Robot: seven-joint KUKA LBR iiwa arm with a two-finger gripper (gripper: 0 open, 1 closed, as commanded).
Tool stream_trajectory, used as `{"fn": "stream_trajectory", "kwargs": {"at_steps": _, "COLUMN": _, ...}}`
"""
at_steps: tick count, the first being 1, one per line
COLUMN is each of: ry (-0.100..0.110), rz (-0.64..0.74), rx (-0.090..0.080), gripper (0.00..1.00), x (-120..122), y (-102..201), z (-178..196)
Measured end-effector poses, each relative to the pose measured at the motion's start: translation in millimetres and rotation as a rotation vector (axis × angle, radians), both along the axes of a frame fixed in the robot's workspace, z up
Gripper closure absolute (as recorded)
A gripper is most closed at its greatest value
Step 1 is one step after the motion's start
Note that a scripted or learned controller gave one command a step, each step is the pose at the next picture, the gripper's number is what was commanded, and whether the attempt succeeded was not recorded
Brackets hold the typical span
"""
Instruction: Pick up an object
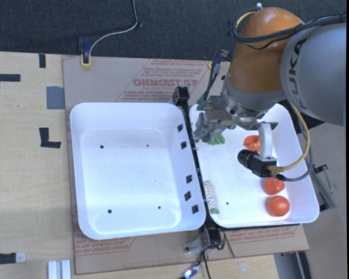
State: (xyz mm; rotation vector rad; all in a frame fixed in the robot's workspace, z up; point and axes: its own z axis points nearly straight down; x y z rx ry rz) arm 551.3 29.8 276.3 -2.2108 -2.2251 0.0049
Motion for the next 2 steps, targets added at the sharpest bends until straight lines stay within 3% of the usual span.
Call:
{"fn": "stream_trajectory", "kwargs": {"at_steps": 1, "ry": -0.012, "rz": -0.003, "rx": 0.0, "gripper": 1.0, "x": -16, "y": 11, "z": 76}}
{"fn": "stream_trajectory", "kwargs": {"at_steps": 2, "ry": -0.005, "rz": -0.002, "rx": -0.002, "gripper": 1.0, "x": -4, "y": 49, "z": 69}}
